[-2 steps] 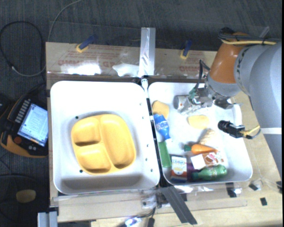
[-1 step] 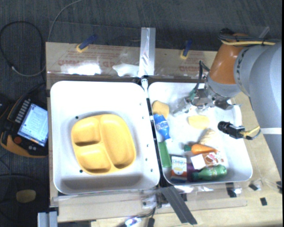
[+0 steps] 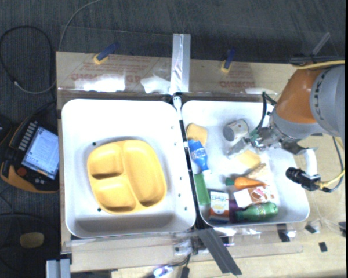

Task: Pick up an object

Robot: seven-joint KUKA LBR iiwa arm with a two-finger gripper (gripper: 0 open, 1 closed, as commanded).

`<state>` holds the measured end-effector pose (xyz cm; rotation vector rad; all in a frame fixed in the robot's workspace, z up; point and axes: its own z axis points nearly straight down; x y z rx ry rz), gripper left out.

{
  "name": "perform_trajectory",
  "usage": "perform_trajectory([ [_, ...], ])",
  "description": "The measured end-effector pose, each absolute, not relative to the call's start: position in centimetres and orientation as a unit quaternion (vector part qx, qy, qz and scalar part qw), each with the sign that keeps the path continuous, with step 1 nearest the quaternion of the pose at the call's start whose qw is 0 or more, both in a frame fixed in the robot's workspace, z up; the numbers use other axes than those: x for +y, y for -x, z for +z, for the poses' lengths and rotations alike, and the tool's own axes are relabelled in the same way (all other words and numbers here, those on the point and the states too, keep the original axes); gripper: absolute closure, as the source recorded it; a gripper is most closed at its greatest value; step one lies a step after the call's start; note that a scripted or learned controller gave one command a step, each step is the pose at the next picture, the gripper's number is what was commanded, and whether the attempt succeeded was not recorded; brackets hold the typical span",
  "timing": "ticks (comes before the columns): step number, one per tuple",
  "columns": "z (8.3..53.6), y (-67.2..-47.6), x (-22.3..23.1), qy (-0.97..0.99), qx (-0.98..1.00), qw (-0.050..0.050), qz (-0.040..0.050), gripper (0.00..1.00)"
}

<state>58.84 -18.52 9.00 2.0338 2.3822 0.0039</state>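
Right bin (image 3: pixel 290 210): a clutter of small goods. Grey metal cup (image 3: pixel 236 130) lies on its side near the bin's upper middle, just left of the pincer (image 3: pixel 260 138). Pincer sits low in the bin's upper right, at the end of the grey arm with its orange band (image 3: pixel 293 100); whether it is clenched or released, cannot tell, and nothing is seen caught in it. Just below it, a pale yellow block (image 3: pixel 250 158), then an orange carrot-shaped piece (image 3: pixel 247 182) lying crosswise. Along the bin's left wall: a yellow lump (image 3: pixel 196 134) at top, a blue-and-white bottle (image 3: pixel 198 156) beneath it, a green stick-like item (image 3: pixel 201 189) lower down. Bottom of the bin: a small carton with a yellow label (image 3: pixel 218 202), a red-and-white packet (image 3: pixel 254 196), a green bottle (image 3: pixel 258 212) lying flat against the lower wall. Left bin (image 3: pixel 75 155): one yellow divided tray (image 3: pixel 126 174) with three compartments, sitting at centre, tilted a little. Both bins rest side by side on the counter (image 3: pixel 267 74). On the floor to the left, a handheld control pad (image 3: pixel 35 155) with a lit screen.
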Motion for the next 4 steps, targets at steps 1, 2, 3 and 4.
perform_trajectory([
  [1, 12.5, -56.6, -19.4, -0.675, 0.738, -0.001, -0.0003, 0.0],
  [2, 9.1, -59.4, -16.8, -0.652, 0.758, 0.007, 0.0014, 0.0],
  [3, 10.0, -59.5, -16.7, -0.652, 0.758, 0.006, 0.003, 1.0],
  [4, 10.0, -59.5, -16.7, -0.652, 0.758, 0.006, 0.0027, 0.0],
])
